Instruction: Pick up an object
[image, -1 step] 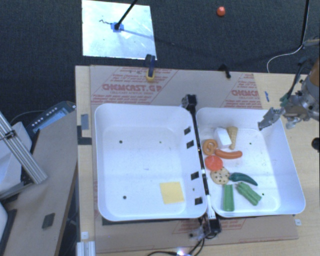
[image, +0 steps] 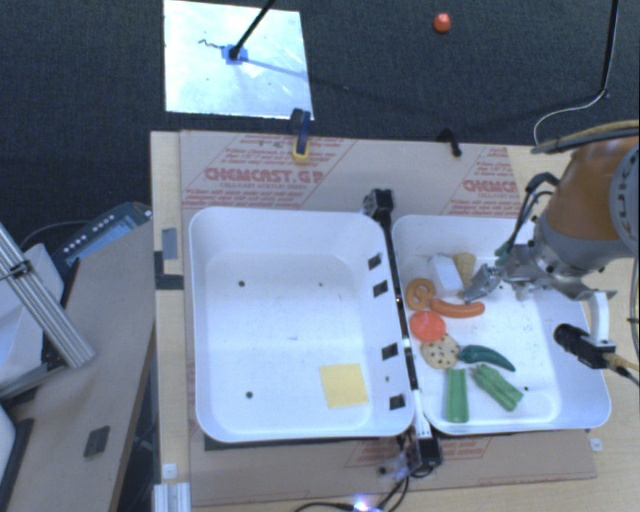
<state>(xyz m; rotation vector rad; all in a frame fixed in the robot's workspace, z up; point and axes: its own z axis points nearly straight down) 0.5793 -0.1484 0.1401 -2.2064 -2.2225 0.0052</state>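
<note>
Nearest the camera, the front edge of the bench (image: 300, 470) carries the two white bins side by side. In the left bin (image: 215, 400) a flat yellow square (image: 344, 385) lies alone near the front wall. In the front half of the right bin (image: 580, 410) sit two green pieces: an upright green stick (image: 457, 395) and a ridged green piece (image: 497, 387) angled beside it. Just behind them a dark green pepper (image: 487, 356) lies across the floor, and a speckled round cracker (image: 440, 352) rests close to the divider, touching a red-orange round piece (image: 427, 326) just beyond it.

Further back, an orange sausage (image: 459, 309) lies across the bin, with a small ring-shaped pretzel (image: 420, 294) at its left end and a pale cone-like piece (image: 466, 268) behind it. The gripper (image: 483, 285) reaches in from the right, low over the right end of the sausage; whether its fingers are spread or pressed together cannot be told, as the tips blur against the sausage and the bin floor. Behind it rises the grey wrist with the orange band (image: 600, 195).

As for the task, every object seems to rest on a bin floor, so nothing looks lifted. The sausage appears the likely target; grasp and lift remain to be done
</note>
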